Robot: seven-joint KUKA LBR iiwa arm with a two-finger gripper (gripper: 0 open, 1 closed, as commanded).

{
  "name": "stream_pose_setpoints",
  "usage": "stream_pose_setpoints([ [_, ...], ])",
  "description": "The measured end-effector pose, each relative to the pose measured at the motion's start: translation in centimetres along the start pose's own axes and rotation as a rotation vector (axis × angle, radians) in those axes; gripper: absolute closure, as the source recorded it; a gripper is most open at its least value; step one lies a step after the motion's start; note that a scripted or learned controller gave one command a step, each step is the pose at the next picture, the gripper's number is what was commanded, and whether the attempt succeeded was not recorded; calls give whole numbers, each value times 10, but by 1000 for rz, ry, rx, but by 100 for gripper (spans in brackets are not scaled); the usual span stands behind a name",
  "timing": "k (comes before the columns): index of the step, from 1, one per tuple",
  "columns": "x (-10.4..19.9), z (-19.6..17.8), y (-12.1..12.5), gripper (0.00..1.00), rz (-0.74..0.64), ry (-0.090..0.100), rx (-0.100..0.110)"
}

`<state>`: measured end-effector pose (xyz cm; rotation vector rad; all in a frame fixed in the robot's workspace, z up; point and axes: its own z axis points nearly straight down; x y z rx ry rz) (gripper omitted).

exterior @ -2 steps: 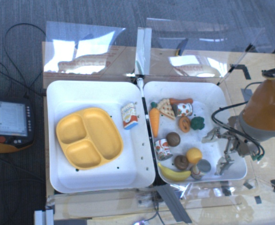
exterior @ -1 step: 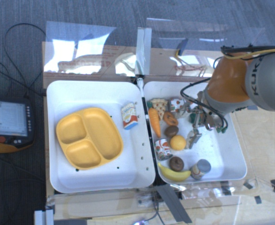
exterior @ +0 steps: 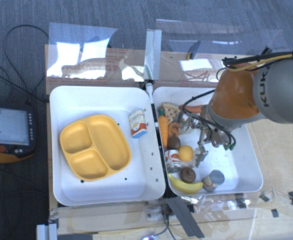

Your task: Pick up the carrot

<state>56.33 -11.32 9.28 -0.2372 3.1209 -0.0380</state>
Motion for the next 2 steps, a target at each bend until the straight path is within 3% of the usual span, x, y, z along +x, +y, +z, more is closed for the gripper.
stream_pose_setpoints([
  [1, -2, 2, 20, 0, 280, -1, -25],
  [2, -5, -11, 19, 100, 280, -13, -20],
])
